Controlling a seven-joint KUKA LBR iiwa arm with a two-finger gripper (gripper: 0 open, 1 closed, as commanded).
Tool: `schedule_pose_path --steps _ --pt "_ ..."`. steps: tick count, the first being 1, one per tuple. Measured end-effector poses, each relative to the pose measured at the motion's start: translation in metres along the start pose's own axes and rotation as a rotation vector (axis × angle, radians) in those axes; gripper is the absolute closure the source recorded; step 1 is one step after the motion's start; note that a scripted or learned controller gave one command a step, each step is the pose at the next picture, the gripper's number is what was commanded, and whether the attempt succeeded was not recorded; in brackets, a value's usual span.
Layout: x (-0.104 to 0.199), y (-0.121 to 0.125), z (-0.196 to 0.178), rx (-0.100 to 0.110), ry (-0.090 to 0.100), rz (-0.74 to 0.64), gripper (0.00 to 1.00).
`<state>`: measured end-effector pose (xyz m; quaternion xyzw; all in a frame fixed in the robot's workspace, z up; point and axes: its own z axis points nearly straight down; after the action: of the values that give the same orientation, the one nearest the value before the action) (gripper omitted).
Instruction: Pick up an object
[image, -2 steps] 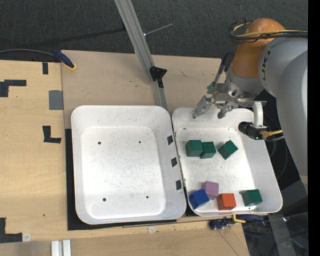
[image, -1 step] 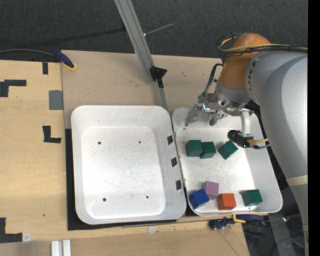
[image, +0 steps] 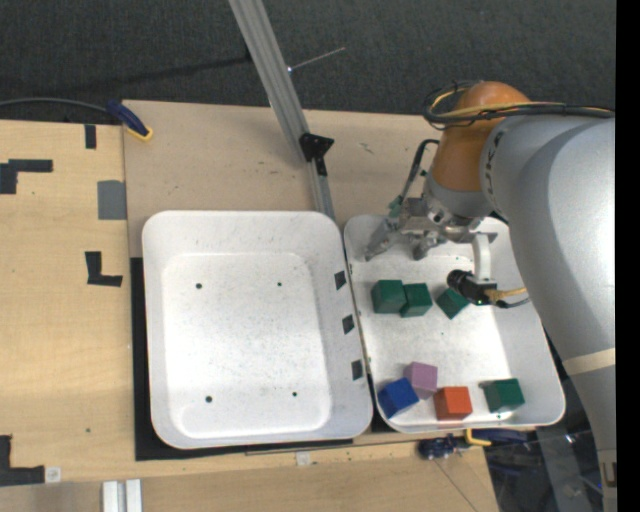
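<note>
Right bin (image: 530, 345) carries all the candidates: two dark green blocks touching each other, first green block (image: 388, 296) and second green block (image: 416, 300), mid-bin; a third green block (image: 451, 303) just right of them, tilted; along the near wall a blue block (image: 397, 396), a mauve block (image: 423, 377) touching it, an orange block (image: 453, 402) and a fourth green block (image: 503, 394). Left bin (image: 160, 330) has only specks and a few dark dots. The jaws (image: 405, 240) hang over the far end of the right bin, above and apart from the green pair; can't tell how wide they're set, the linkage is a blur of grey metal from this angle, and nothing is visibly between them. My read on handling: small rigid cubes, probably foam or light wood, so light, stiff, not fragile, faces flat and likely grippy enough. Take one across two opposite flat faces, straight down. The touching green pair is awkward, no room for a jaw between them; same for blue against mauve. Fourth green block or orange block have free sides, cleaner picks, though both sit near the bin wall. Third green block is nearest but rotated, so wrist yaw needs matching or it will squirt out.
</note>
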<state>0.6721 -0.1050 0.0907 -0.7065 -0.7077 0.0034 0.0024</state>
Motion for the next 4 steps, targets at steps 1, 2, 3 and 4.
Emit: schedule_pose_path --steps 1,2,3,4 --pt "0.001 0.000 -0.011 0.000 0.000 -0.002 1.00" --pt "-0.008 0.004 -0.066 -0.012 0.001 0.000 1.00" --pt "0.000 0.007 -0.127 -0.014 0.001 -0.001 1.00" --pt "-0.007 0.003 -0.177 -0.013 0.001 0.000 1.00"
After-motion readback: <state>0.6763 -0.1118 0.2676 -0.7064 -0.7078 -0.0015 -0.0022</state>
